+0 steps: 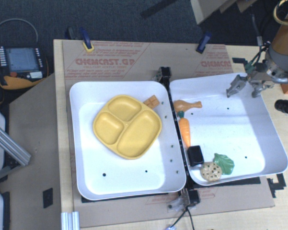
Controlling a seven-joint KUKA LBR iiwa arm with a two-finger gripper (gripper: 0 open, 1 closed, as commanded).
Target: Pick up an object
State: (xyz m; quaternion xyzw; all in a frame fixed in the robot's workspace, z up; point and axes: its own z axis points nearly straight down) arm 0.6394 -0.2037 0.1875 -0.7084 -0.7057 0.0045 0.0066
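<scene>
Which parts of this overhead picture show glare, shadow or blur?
Camera view: soft glare on the right white bin; a faint shadow beneath the yellow three-compartment plastic plate; the grey two-finger gripper looks slightly soft; the orange toy carrot is sharp.

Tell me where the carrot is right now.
The carrot lies in the right bin, against its left wall, between the chicken drumstick above it and the black block below it in the camera view.

Bins (120, 186): smooth white plastic, slightly glossy
Divided plate (127, 126): matt yellow plastic
Bench board (148, 56): brown cardboard-like sheet, printed
Cookie (211, 171): rough, speckled surface
</scene>
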